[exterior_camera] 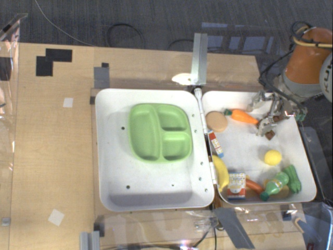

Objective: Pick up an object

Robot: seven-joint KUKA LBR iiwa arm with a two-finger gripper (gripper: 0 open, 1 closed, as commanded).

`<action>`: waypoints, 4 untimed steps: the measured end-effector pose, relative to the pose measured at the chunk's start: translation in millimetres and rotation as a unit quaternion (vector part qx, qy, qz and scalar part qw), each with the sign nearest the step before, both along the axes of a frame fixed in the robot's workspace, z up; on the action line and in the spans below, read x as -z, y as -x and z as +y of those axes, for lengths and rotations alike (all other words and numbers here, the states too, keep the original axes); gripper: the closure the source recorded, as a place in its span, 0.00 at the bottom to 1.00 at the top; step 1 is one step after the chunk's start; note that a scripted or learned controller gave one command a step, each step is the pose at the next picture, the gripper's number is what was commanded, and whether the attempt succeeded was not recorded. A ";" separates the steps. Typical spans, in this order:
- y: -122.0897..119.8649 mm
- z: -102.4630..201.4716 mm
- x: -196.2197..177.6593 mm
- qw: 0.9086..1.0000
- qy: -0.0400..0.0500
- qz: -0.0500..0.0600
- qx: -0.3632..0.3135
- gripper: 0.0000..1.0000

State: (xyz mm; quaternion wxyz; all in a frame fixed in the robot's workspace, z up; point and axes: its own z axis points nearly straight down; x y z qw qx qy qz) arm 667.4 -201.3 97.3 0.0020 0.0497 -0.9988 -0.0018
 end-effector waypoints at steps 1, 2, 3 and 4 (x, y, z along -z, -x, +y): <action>-0.8 60.5 10.7 1.000 0.001 -0.001 0.005 0.00; 14.5 124.3 8.8 0.999 0.000 -0.008 0.048 0.00; -4.5 57.5 -23.5 0.985 0.003 -0.009 -0.171 0.00; -4.8 118.2 9.0 0.988 0.001 -0.008 -0.154 0.00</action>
